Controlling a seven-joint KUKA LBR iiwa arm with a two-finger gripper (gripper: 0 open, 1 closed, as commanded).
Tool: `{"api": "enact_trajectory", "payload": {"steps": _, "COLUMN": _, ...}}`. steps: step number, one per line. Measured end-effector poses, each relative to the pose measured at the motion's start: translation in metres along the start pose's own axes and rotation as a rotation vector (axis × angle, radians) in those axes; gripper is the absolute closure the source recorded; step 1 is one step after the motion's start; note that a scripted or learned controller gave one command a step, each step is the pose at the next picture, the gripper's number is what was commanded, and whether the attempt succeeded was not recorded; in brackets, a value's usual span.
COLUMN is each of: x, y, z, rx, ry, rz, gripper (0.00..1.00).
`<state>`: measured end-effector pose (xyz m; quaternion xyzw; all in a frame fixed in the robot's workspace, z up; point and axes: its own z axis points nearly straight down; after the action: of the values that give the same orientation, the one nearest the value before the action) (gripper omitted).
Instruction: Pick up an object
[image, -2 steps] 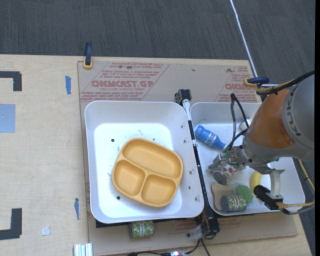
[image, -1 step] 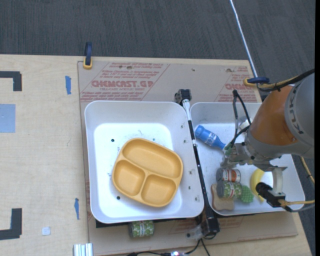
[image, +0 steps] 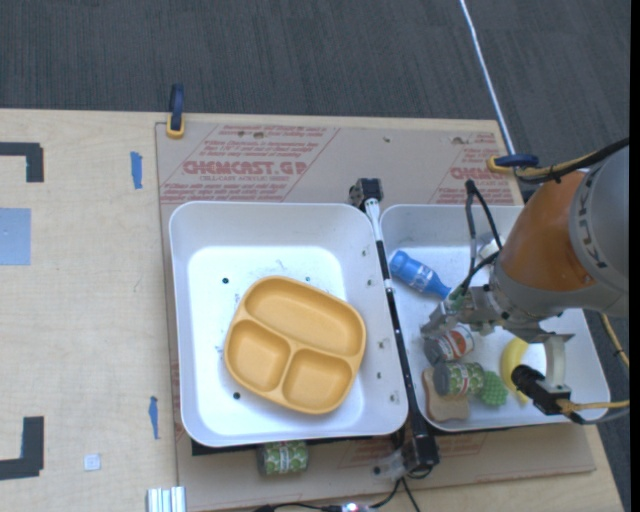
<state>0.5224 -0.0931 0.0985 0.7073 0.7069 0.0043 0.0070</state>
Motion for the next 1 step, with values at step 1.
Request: {"api": "enact_trajectory", "payload": {"steps": 1, "x": 0.0, "y": 0.002, "z": -0.0104, "rx": -0.005, "ry": -0.001, "rz": -0.001, "gripper": 1.0}}
